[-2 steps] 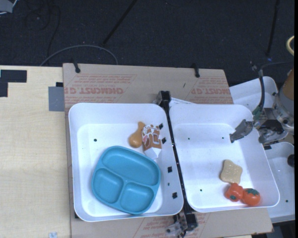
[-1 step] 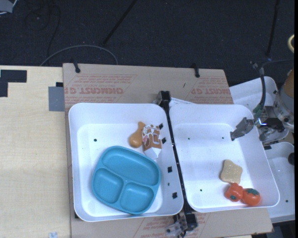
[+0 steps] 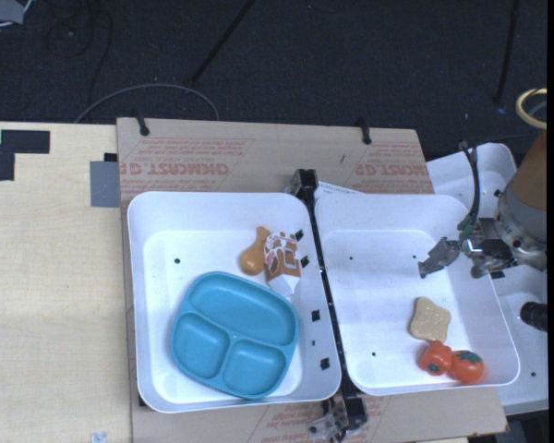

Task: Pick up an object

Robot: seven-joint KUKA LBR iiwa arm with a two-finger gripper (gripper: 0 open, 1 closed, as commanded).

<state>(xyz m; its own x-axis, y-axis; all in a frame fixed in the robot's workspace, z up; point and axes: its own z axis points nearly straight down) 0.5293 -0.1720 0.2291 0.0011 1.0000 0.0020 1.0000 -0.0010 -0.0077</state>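
Your claw (image 3: 457, 257) hangs spread and empty over the right bin (image 3: 388, 377); the tan toast piece (image 3: 429, 319) lies just below-left of it; the orange tomatoes (image 3: 452, 362) sit beyond.

Two shallow white bins sit side by side on a cardboard sheet (image 3: 258, 160) with red print, the left bin (image 3: 138, 293) and the right bin (image 3: 388, 212) split by a black divider (image 3: 319, 284). That's all on a light wooden bench (image 3: 46, 284), with dark carpet (image 3: 277, 44) and some cables (image 3: 138, 95) behind it.
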